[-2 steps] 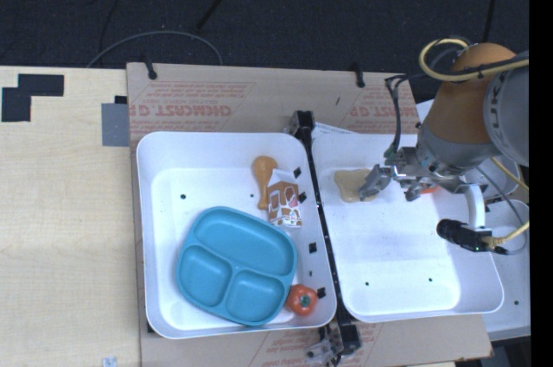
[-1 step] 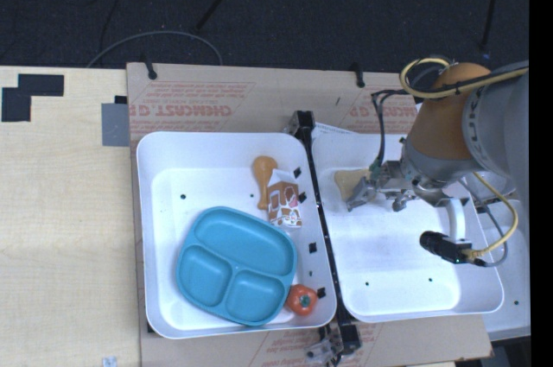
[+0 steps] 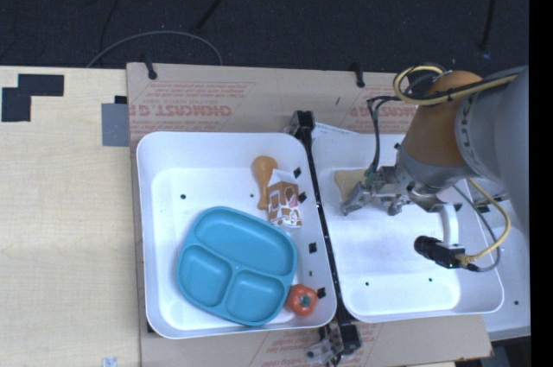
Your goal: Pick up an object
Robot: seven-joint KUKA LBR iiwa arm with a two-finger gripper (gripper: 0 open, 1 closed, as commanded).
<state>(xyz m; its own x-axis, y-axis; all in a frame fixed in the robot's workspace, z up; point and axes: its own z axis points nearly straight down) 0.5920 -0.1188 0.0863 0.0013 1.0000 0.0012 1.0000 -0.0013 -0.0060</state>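
Jaws [image 3: 352,203] low in right bin [image 3: 415,305]

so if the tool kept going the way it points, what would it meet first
The tool points toward the left side of the right bin. The tan piece lies just beside its tip, probably first; past it comes the divider between the bins. Depth is unclear.

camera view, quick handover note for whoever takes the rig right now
Gripper: low in the right bin, beside a tan piece; grasp can't be judged.
Left bin: blue divided plate, orange-red tomato-like toy, small printed packet, tan drumstick-like toy.
Done: no pick visible yet.
Left: grasp one object and lift it.
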